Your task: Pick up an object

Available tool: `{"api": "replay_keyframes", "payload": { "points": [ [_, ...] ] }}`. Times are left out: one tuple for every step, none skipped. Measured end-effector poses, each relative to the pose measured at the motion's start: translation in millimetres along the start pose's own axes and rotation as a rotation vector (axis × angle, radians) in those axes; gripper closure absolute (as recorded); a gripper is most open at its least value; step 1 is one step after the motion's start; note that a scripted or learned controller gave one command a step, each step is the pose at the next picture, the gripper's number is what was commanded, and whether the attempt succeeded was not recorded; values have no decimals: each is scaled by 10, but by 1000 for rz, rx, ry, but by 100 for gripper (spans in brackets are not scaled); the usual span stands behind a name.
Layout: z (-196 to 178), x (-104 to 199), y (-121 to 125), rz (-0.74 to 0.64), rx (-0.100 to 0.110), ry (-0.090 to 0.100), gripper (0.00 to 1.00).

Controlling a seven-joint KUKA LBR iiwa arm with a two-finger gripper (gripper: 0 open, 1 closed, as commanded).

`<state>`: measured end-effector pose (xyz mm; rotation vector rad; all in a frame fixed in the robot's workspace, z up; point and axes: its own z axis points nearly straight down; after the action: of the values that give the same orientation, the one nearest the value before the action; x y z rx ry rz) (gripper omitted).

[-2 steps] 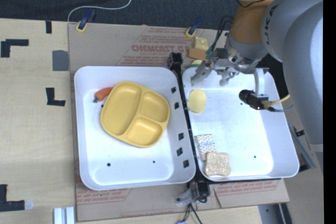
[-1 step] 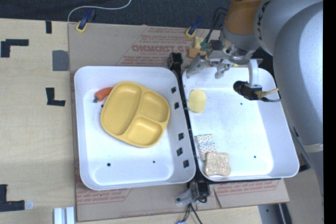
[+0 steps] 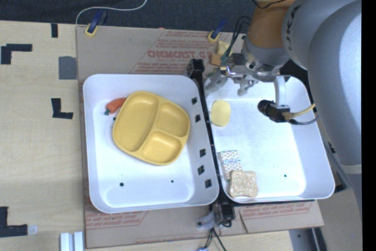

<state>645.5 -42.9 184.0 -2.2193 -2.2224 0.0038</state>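
My gripper [image 3: 229, 84] hangs over the far left corner of the right bin [image 3: 282, 150], its two fingers spread open with nothing between them. Just below it, a pale yellow round piece [image 3: 220, 113] lies on the bin floor, apart from the fingers. Near the front left of the same bin lie a speckled white packet [image 3: 229, 159] and a tan toast-like square [image 3: 243, 183], touching each other. In the left bin [image 3: 100, 185] sits a yellow divided plate [image 3: 151, 127], with an orange carrot-like piece [image 3: 115, 105] partly hidden under its far left edge.
The arm's grey body and orange band [image 3: 276, 9] fill the upper right, above the right bin's far side. A black cable connector [image 3: 273, 110] hangs over the right bin's middle. The divider between the bins [image 3: 202, 138] runs beside the yellow piece.
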Motion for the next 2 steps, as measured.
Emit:
{"api": "replay_keyframes", "payload": {
  "points": [
    [0,9,94,-1,-1,0,0],
    [0,28,-37,2,0,-1,0]
  ]
}}
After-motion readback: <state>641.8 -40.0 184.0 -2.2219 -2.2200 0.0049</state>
